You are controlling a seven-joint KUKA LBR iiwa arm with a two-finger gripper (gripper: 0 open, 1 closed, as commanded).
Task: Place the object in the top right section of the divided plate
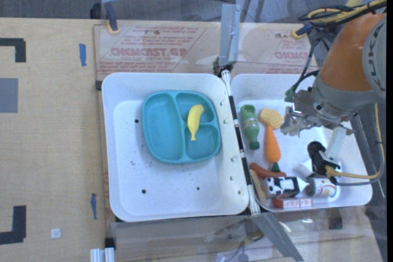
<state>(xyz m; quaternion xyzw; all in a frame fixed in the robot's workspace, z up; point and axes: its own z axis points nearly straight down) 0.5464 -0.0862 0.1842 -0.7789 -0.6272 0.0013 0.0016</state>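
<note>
A teal divided plate [161,129] lies in the left white bin [123,162]. A yellow banana [194,120] rests on the plate, in its upper right section and partly over the divider. My gripper [294,123] hangs over the right bin [359,192], just right of a yellow corn piece [271,117] and well away from the plate. I see nothing held in it.
The right bin holds a green bottle [249,125], an orange carrot [272,144], a red sausage [265,172], a black-and-white cow-patterned toy [284,186] and a small can [322,189]. Cardboard [153,49] lies behind the bins.
</note>
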